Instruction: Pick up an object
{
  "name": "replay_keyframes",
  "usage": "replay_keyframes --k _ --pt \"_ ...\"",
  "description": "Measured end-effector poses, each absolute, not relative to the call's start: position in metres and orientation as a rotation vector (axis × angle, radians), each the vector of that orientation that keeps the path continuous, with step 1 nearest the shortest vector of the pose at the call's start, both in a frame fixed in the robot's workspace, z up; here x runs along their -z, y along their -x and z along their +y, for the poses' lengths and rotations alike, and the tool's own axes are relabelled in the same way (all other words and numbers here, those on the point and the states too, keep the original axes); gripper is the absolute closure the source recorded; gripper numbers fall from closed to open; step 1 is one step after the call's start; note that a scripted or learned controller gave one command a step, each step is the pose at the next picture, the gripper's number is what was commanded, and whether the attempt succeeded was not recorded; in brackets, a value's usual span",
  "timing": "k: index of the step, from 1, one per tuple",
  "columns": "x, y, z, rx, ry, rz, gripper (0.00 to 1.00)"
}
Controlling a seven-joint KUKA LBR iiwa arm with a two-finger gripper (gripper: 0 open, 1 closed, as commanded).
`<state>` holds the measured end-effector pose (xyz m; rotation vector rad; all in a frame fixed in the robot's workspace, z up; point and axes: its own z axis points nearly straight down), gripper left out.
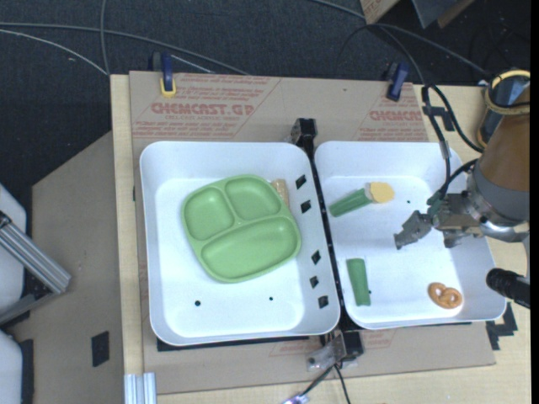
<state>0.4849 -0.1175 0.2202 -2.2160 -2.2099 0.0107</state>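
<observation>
Left bin (160, 225): green tray (242, 226), lying flat. Right bin (396, 316): green stick (358, 281) below gripper (410, 234), long axis running near to far; second green stick (348, 202) with yellow end (slanted, yellow tip rightward) above-left of gripper; pretzel (445, 295) below-right. Gripper over bare floor, nothing between fingers, openness unclear

Two white bins (160, 225); one green divided plate (242, 227); two green sticks (349, 202), one yellow-tipped; one pretzel (445, 295); one gripper (413, 232)
</observation>
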Motion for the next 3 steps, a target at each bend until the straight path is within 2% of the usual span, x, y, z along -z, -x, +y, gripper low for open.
replay_keyframes --k 1,3 --pt "-0.225 -0.487 -0.117 0.000 2.220 -2.220 0.00" --pt "-0.102 -0.485 -0.123 -0.006 2.217 -2.214 0.00"
